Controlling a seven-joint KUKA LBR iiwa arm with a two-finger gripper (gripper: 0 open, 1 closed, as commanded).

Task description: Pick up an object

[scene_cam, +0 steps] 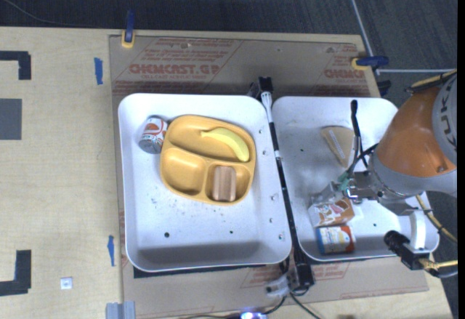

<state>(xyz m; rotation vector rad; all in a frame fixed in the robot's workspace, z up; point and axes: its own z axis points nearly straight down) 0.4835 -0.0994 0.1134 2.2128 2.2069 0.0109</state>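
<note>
The gripper (347, 188) hangs low in the right bin (305, 128), at the end of the grey and orange arm (418, 143) that reaches in from the right. It sits just above the top edge of a crumpled orange and white packet (333, 213). A small can with a blue and orange label (336, 240) lies on its side just in front of the packet. A tan wedge-shaped piece (337, 142) lies behind the gripper, near the bin's back.
The left bin (145, 223) holds a yellow divided plate (182, 165) with a banana (227, 140) and a brown roll (223, 183) in it. A small can (152, 134) lies beside the plate's left rim. A black cable (355, 132) runs down to the wrist.
</note>
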